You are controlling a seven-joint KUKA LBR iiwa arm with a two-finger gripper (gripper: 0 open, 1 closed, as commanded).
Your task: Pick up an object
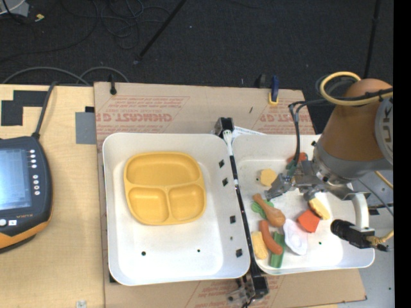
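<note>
The right bin (pixel 350 256) holds several toy foods. A yellow chunk (pixel 268 176) lies near its left wall. A brown drumstick (pixel 270 213) sits below it. Toward the front are an orange sausage (pixel 270 233), a yellow corn piece (pixel 259 244) and a green piece (pixel 276 258). A red block (pixel 309 221), a white object (pixel 297 240) and a yellow slice (pixel 319 206) lie further right. My gripper (pixel 281 186) hangs low over the bin, just right of the yellow chunk and above the drumstick. Nothing shows in its grasp.
The left bin (pixel 122 249) holds a yellow three-compartment plate (pixel 165 188). A black divider strip (pixel 232 191) runs between the bins. A black cylinder (pixel 350 233) sticks out from the arm over the right bin's front right. A pendant (pixel 19 185) lies at far left.
</note>
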